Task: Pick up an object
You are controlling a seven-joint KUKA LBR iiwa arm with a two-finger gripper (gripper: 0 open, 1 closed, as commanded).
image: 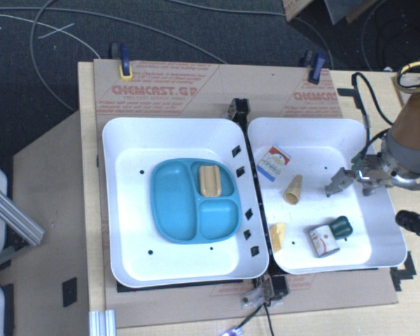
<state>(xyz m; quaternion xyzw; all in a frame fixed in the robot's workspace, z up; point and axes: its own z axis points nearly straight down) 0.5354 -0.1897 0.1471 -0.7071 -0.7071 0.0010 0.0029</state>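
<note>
Hand (338,183), grip state unclear, above right bin (378,254); descending off-centre between cone (292,188) and can (341,226), it may miss both.

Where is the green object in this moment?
The green object lies in the right bin, near its front right corner, touching the small white and red box and below the gripper.

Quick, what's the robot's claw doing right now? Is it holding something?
Gripper: over the right bin, nothing seen between its fingers; open or shut cannot be told.
</note>
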